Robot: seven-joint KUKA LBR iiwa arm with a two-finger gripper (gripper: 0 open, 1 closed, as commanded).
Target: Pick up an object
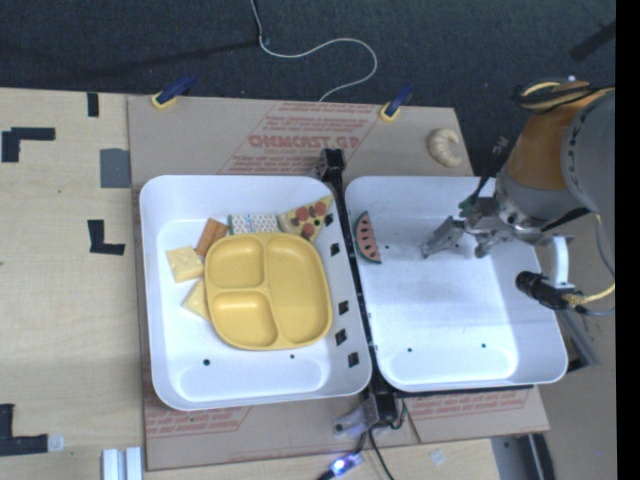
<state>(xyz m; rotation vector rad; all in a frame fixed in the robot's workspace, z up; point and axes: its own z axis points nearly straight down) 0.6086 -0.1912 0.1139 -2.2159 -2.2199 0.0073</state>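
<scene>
Gripper: we saw the gripper (452,240) over the upper part of the right bin (500,363), its two fingers spread apart with nothing between them.
Arm: we saw the grey arm with its orange band (540,153) coming in over the right bin's far right corner.
Watermelon slice: we found the watermelon slice (368,236) lying in the right bin against its left wall, left of the gripper and apart from it.
Room in right bin: we noted bare white floor from the slice across to the right wall and down to the near rim.
Left bin: we saw the left bin (240,383) crowded in its upper half.
Yellow tray: we saw the yellow tray (268,290), divided into compartments, in the middle of the left bin.
Small items: we saw a pizza slice (308,216), a cracker (184,264) and other flat pieces tucked along the tray's upper and left edges; some we could not identify.
Divider: we saw the two bins meeting at a dark seam (348,268).
</scene>
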